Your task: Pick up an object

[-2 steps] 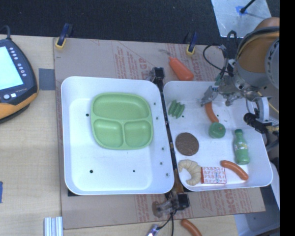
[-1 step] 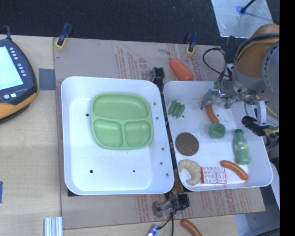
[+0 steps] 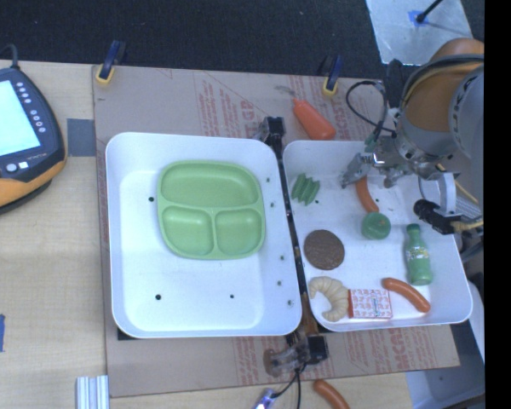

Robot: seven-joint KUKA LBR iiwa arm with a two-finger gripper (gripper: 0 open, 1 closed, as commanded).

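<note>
The right bin (image 3: 460, 309) is crowded with a bottle (image 3: 417, 255), sausage (image 3: 406, 294) and croissant (image 3: 329, 295). Open floor is left around the green tray (image 3: 211, 209) in the left bin (image 3: 196, 313).

— How's the light?
— Bright and even from above; the white bins (image 3: 196, 313) look nearly washed out, with soft, faint shadows.
— Sharp?
— Slightly soft all over, coarse detail. The floor (image 3: 196, 7) at the top stays dark.
</note>
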